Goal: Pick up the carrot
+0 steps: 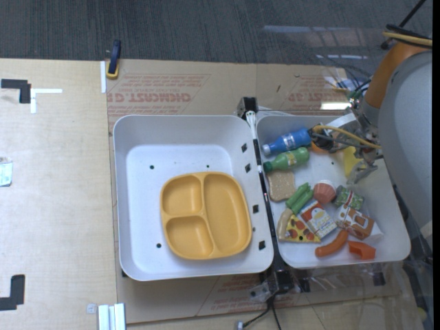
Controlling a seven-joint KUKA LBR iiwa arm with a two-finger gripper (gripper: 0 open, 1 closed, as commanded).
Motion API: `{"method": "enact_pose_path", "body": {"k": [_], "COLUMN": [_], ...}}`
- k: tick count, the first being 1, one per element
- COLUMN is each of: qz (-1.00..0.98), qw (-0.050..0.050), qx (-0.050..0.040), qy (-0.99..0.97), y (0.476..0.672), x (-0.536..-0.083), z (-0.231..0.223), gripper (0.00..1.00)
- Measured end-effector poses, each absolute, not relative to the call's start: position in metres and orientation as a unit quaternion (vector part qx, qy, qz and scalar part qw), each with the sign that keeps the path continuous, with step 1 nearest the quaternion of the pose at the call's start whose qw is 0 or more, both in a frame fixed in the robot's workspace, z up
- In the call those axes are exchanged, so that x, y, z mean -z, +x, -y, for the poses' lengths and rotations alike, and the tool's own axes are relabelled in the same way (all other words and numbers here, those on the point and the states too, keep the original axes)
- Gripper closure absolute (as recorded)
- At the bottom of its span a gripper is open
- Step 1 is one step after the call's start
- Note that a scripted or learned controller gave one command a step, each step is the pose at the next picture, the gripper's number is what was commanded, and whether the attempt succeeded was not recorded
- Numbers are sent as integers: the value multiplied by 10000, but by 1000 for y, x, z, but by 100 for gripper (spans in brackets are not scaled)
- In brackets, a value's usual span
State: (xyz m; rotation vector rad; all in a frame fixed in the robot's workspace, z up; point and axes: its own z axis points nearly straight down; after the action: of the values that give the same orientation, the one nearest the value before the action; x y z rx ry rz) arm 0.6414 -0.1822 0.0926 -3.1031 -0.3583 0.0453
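Note:
A short bright-orange tapered piece, which I take for the carrot [362, 251], lies at the front right corner of the right bin [395, 205]. A curved red-orange sausage-like piece [331, 245] lies just left of it. The grey arm with its orange band [393, 55] comes in from the right over that bin's back right part. Its gripper [359, 168] hangs near the right wall, well behind the carrot and apart from it. Nothing shows held in it.
The right bin also holds a blue bottle [287, 141], a green bottle [287, 159], a bread slice [280, 185], a green vegetable [298, 198], a tomato [324, 192], a pizza slice [297, 229] and small cartons [355, 220]. A yellow divided plate [205, 215] sits in the left bin [137, 184].

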Motion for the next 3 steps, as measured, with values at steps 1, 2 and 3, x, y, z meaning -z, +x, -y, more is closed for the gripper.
{"method": "enact_pose_path", "body": {"k": [1,2,3], "qz": [1140,1419,1040], "qw": [3,-3,3], "qx": [-14,103,-13], "qy": [-9935,-9898,-9946], "y": [628,591,638], "x": [-166,-118,-195], "z": [223,220,219], "gripper": [0,0,0]}}
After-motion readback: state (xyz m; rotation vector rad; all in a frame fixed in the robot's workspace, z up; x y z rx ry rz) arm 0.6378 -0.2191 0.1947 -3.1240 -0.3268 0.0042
